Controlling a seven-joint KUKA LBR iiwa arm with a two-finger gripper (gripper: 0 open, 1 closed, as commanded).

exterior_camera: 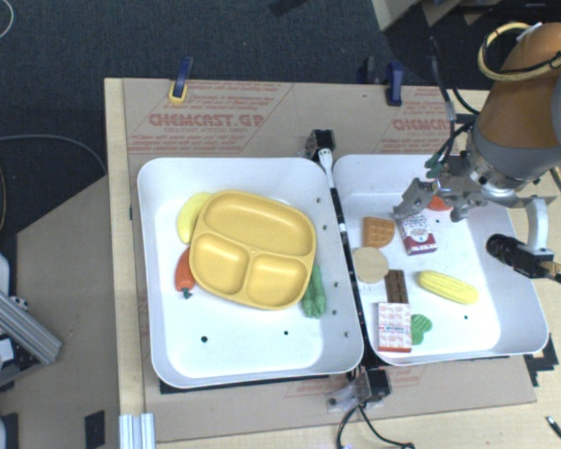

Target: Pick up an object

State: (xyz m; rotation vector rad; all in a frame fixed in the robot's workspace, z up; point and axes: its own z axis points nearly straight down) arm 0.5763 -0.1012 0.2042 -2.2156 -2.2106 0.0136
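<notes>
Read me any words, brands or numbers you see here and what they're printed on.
"CHEMCAST GP": red print on the brown board under the bins, repeated toward the right but cut off there.
Red and white carton below the gripper: print too blurred to read.
Red and white packet: print too small to read.

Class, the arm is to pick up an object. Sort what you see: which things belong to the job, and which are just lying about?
Job:
gripper
red carton
corn
round biscuit
waffle
right bin

Lying about:
yellow tray
left bin
blue clamps
</notes>
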